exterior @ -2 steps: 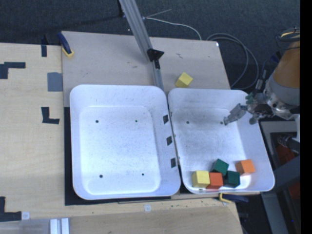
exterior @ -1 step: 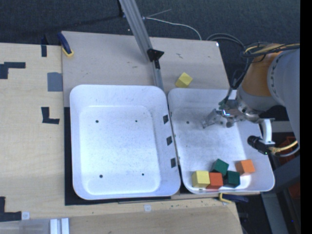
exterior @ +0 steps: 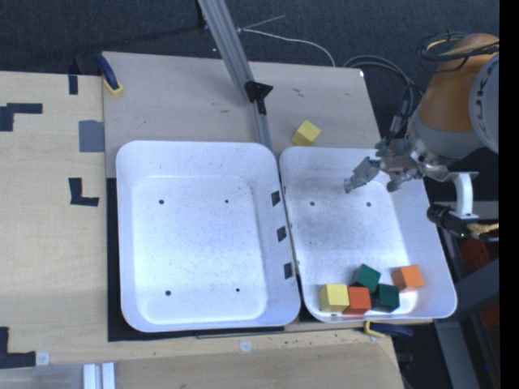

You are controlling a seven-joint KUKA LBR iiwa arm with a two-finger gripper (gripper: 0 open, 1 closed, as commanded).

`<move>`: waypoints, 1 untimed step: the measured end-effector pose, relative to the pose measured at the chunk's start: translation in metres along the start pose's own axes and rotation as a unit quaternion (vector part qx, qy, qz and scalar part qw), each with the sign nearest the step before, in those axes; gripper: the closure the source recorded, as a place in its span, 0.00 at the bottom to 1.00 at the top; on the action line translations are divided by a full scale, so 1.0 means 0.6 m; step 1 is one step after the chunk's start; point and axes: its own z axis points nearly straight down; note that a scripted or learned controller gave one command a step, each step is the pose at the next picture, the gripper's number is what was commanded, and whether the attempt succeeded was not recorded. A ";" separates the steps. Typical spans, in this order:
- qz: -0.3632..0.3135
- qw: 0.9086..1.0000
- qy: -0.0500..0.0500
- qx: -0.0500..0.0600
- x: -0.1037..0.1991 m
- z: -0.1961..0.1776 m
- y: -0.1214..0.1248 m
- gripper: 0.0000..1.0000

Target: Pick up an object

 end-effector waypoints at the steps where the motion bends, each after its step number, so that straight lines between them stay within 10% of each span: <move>1: 0.001 1.000 0.000 0.005 -0.081 0.149 0.102 0.00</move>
